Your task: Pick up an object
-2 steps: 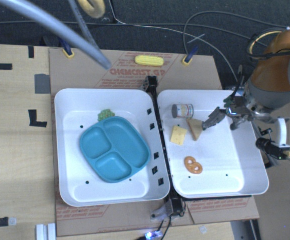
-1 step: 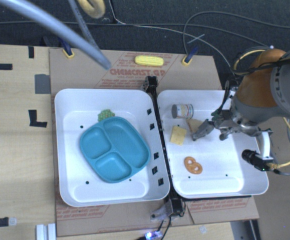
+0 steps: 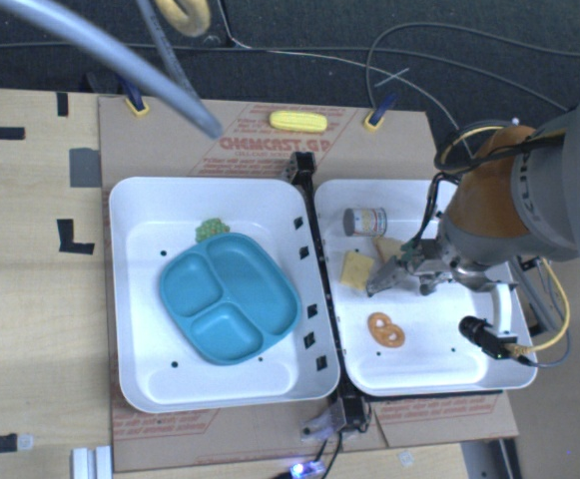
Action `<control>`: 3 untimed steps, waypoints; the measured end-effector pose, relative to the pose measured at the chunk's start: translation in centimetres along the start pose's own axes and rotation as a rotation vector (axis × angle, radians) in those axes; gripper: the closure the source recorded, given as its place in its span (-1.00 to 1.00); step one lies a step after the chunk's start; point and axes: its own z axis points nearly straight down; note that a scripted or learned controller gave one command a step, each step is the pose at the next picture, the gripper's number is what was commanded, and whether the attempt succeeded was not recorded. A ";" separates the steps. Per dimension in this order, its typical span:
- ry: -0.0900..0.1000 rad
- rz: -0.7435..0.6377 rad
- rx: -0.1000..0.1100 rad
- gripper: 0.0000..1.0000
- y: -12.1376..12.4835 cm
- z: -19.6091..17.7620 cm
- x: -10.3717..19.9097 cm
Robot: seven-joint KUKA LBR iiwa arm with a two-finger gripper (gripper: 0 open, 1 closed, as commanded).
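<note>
two shallow white bins stand side by side on a sheet of brown cardboard (image 3: 260,148) that lies on the bench.

the left bin (image 3: 135,218) holds a blue plate (image 3: 230,297) with three compartments. the plate lies flat, turned at a slant, near the middle of the bin. its compartments have nothing in them. a small green piece (image 3: 211,230), like a bit of broccoli, lies just beside the upper edge of the plate, maybe touching it; i cannot tell for sure.

the right bin (image 3: 429,372) holds three things. a small jar (image 3: 365,222) with a yellow label lies on its side near the upper left corner. below it a yellow block (image 3: 355,269), like a piece of cheese, lies close to the left wall. lower, near the middle of the bin floor, lies a small brown pretzel (image 3: 385,329), apart from the other two.

the arm (image 3: 499,198) reaches into the right bin from the right. the gripper (image 3: 381,283) is low over the bin floor, just beside the yellow block and above the pretzel. how far it is open i cannot tell, because the tip is dark and small, and i see nothing held in it.

outside the bins, a yellow corn cob (image 3: 298,122) lies on the cardboard behind the left bin.
</note>
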 end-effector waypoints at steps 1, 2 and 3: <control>0.000 -0.001 -0.003 1.00 0.1 -1.3 0.0; -0.002 0.001 -0.011 1.00 0.4 -6.4 -1.0; -0.001 -0.001 -0.011 1.00 0.2 -10.9 -0.3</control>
